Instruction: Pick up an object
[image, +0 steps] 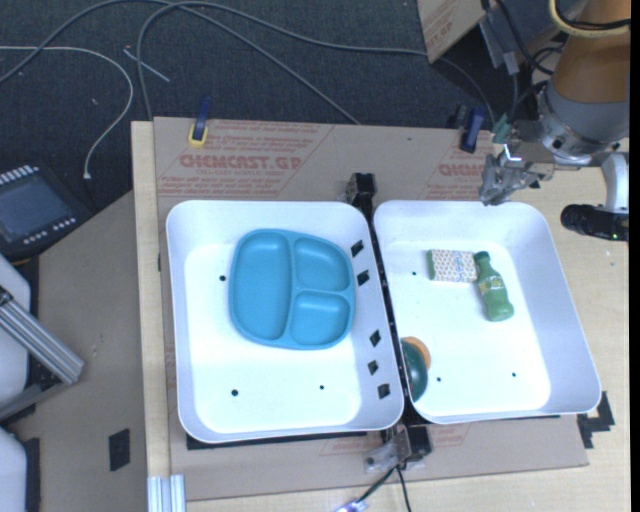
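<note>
Frankly, from my remote seat I could not tell how the claw (497, 190) stood; it was small and blurred, hanging over the far rim of the right bin (560, 330), near that bin's far corner, and I saw nothing in its grip. The right bin held a green bottle (492, 286), lying flat with its cap toward the far side and its long axis running roughly from far to near, tilted a little. Just beside it, on its left, lay a small patterned packet (452, 265), its long side across the bin. By the near left wall sat a small orange and dark green object (415, 362). The left bin (200, 390) held a blue divided plate (293, 288) with three compartments. Both bins rested on the worktop (260, 160).
</note>
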